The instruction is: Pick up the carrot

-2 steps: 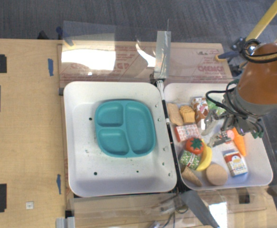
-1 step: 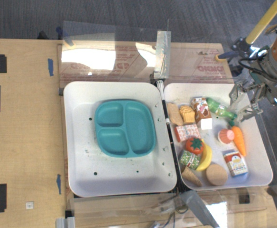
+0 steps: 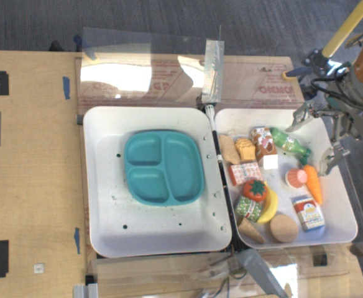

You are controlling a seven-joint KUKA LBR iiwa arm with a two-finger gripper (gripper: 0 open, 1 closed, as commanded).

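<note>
The orange carrot lies in the right white bin, close to its right wall, with its thin end pointing toward the front. A pink round piece touches its left side. My gripper hangs over the back right part of that bin, just behind the carrot and apart from it. Its fingers are spread open, one over the green bottle's end and the other near the carrot's top. Nothing is between them.
The right bin also holds a green bottle, a banana, a red tomato-like piece, a bread roll, a small carton and several boxes. A teal divided plate lies in the left bin.
</note>
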